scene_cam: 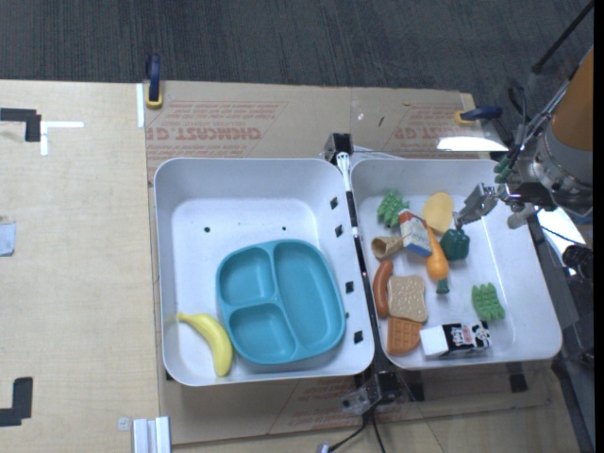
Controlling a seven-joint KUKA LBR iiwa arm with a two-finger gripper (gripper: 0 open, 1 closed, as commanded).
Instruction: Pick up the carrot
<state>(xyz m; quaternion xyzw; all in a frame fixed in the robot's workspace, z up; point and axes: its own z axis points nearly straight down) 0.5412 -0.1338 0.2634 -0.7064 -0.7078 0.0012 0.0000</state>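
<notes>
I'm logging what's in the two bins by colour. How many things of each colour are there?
Green: 3, a leafy piece, a dark pepper-like piece, a ridged piece
Yellow: 2, banana, a rounded piece
Orange or red: 3, carrot, sausage, waffle
Blue: 1, divided plate
Tan: 2, bread slice, cone
Cartons: 2
Total: 13

carrot (436,256) | orange, lying lengthwise | right bin, among toy foods

The arm (566,149) is cut off by the right edge at three o'clock. The carrot (436,258) is partly covered by a small carton (413,235) at its ten o'clock. The black-and-white box (456,339) carries print too small to read.
</notes>
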